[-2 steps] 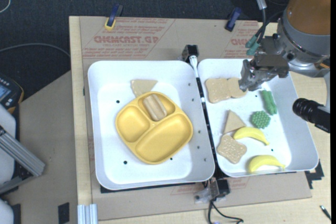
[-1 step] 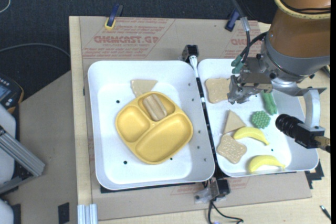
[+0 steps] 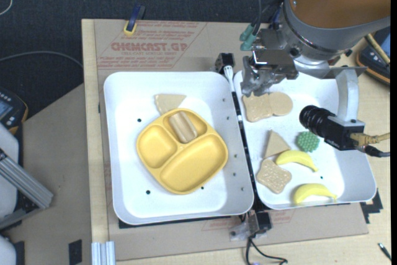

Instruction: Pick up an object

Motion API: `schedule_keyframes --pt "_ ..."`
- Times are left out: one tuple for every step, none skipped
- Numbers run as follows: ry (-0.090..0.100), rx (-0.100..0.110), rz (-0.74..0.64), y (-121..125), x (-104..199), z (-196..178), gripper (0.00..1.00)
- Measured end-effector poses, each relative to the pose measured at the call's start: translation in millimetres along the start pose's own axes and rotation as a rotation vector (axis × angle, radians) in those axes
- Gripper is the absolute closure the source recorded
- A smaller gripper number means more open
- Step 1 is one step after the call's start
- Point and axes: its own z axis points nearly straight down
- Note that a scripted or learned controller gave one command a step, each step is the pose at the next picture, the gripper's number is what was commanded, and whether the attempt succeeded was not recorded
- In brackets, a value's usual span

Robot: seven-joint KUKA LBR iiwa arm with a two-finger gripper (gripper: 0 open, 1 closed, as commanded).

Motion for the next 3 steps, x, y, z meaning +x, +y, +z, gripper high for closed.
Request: schedule_keyframes --pt "-0.006 0.019 0.014 -2 -18 60 1.0" --pt "-0.005 0.016 0.013 -2 -24 83 1.0" --pt "-0.004 0.011 0.012 -1 -23 71 1.0"
